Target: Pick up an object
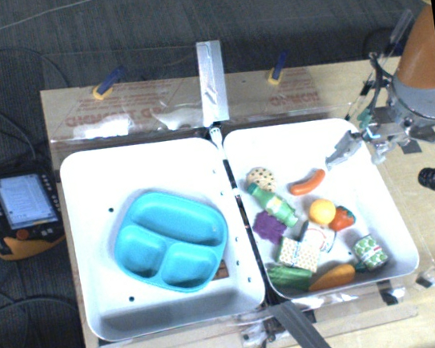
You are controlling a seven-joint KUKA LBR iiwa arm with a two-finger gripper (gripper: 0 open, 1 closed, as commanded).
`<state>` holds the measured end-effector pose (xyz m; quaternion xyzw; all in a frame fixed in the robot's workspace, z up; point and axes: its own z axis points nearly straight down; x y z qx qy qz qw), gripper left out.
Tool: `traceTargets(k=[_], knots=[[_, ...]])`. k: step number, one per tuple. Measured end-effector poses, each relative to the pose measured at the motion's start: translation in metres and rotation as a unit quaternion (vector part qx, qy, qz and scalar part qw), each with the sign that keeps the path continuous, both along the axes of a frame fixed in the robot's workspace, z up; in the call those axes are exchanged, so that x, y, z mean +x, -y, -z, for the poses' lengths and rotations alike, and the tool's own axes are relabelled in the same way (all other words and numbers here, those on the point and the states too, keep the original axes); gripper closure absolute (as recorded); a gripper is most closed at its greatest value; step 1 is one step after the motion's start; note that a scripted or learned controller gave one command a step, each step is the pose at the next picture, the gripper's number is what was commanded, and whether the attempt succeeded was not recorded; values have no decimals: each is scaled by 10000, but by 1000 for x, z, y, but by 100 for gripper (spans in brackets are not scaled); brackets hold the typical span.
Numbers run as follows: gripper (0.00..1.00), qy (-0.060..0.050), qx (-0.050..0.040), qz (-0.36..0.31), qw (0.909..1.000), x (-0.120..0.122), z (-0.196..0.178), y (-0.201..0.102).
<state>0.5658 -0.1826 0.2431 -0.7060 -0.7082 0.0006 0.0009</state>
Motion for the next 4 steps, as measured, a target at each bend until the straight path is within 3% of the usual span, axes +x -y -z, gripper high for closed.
traceTargets(k=[1, 2, 3, 4], knots=[[0, -8, -5, -149, 9999, 31, 116, -8], [0, 48, -6, -986, 9951, 16, 153, 20], [0, 64, -26, -1033, 9946, -19, 152, -32], [0, 7, 4, -1217, 9926, -11, 128, -31]])
